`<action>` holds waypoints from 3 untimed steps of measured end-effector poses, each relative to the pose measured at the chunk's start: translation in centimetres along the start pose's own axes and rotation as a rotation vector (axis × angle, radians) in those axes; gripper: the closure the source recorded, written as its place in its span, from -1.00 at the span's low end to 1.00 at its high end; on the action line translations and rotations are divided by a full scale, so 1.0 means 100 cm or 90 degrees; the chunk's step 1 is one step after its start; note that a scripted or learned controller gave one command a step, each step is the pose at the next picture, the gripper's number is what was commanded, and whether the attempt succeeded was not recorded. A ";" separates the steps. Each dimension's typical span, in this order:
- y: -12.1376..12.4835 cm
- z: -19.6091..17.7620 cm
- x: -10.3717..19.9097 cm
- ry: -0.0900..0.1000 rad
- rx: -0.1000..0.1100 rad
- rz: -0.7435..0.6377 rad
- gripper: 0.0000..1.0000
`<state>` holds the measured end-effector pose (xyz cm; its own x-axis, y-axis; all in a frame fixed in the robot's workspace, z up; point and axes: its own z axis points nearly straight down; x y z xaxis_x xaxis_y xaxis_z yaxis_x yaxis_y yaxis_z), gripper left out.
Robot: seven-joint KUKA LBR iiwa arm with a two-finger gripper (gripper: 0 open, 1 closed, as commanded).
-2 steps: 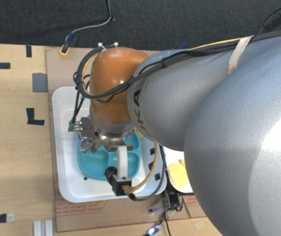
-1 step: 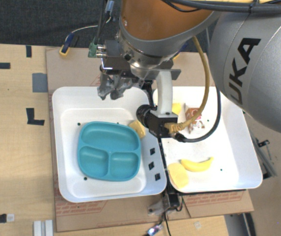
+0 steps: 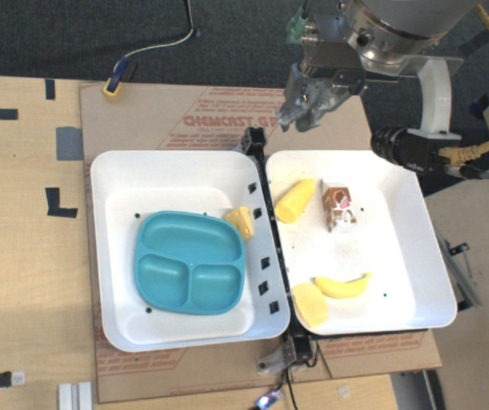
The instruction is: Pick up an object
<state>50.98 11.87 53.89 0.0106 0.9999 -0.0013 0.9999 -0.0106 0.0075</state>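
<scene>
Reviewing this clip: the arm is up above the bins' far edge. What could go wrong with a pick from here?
The gripper hangs above the bins' far edge, over nothing to pick. The banana touches a yellow piece by the right bin's near wall; a grasp may nudge both. The yellow wedge lies against the teal plate, leaving little finger room.

I'm seeing a banana [image 3: 344,286] lying in the right bin [image 3: 415,229] beside yellow pieces and a brown-and-white carton [image 3: 338,208].
</scene>
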 end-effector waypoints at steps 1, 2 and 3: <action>-0.026 0.009 -0.087 0.000 0.006 -0.002 1.00; -0.025 0.004 -0.173 -0.001 0.004 -0.001 1.00; 0.000 0.005 -0.284 -0.002 0.005 -0.001 1.00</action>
<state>50.64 -16.52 53.40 0.0098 0.9999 -0.0045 1.0000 -0.0098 0.0000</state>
